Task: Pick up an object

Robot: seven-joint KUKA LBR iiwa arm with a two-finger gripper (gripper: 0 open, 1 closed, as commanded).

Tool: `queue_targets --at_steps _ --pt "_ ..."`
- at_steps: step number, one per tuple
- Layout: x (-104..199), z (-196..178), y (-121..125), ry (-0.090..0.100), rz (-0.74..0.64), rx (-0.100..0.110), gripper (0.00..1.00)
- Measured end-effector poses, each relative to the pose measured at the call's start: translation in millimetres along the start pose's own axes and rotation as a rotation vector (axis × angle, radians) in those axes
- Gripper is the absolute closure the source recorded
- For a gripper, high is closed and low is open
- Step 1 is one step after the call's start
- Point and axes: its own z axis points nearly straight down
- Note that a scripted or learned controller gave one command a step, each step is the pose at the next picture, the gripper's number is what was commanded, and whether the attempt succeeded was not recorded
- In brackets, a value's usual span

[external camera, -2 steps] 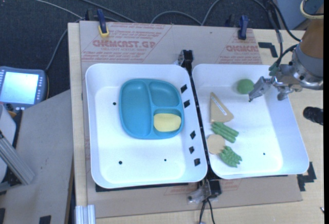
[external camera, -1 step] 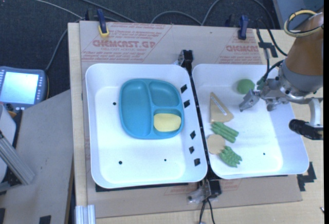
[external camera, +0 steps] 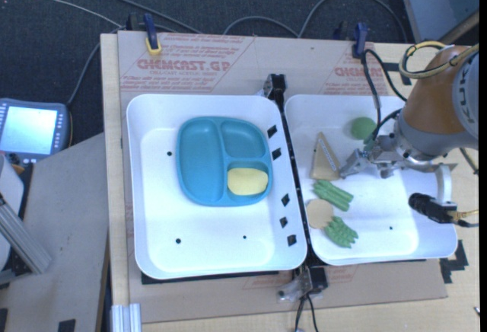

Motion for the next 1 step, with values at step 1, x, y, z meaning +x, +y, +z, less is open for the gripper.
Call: queue_targets --at_steps 1 --pt "-0.4 -13.6 1.6 -0.001 0.000 -0.006 1.00"
